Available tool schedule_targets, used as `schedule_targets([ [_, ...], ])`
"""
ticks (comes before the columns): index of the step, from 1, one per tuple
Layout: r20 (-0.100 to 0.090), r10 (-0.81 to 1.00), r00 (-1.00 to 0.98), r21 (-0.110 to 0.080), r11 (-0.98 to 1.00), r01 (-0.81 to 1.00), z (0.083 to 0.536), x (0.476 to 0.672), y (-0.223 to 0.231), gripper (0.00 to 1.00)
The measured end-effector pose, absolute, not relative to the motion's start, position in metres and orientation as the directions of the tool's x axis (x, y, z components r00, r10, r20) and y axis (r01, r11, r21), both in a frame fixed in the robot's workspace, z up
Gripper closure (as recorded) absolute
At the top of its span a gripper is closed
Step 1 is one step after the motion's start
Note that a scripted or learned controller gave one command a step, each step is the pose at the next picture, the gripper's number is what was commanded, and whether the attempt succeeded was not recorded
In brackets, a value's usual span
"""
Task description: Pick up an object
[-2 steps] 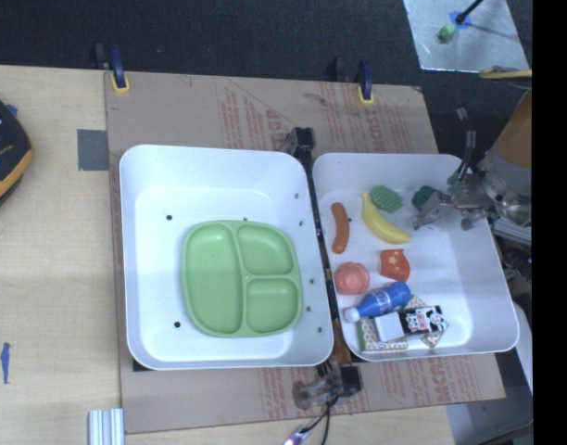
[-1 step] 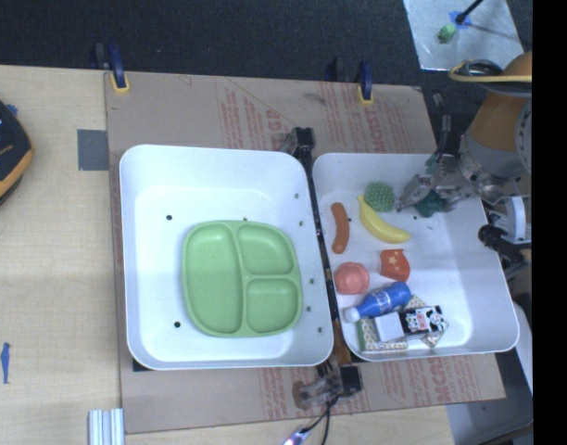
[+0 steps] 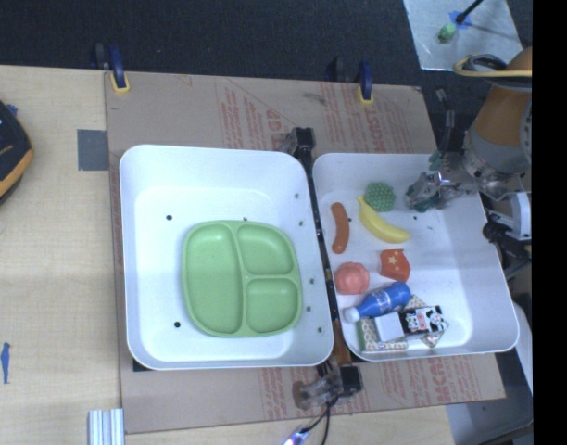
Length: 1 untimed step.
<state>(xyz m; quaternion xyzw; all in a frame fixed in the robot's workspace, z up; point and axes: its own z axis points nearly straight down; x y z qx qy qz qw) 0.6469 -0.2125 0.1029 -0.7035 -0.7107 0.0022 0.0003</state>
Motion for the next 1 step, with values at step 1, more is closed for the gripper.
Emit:
schedule_targets([
  [1,-0.001,1.0,-0.005,0.0,0.005,1.0,0.1207,0.6567,-0.1716,1.0],
])
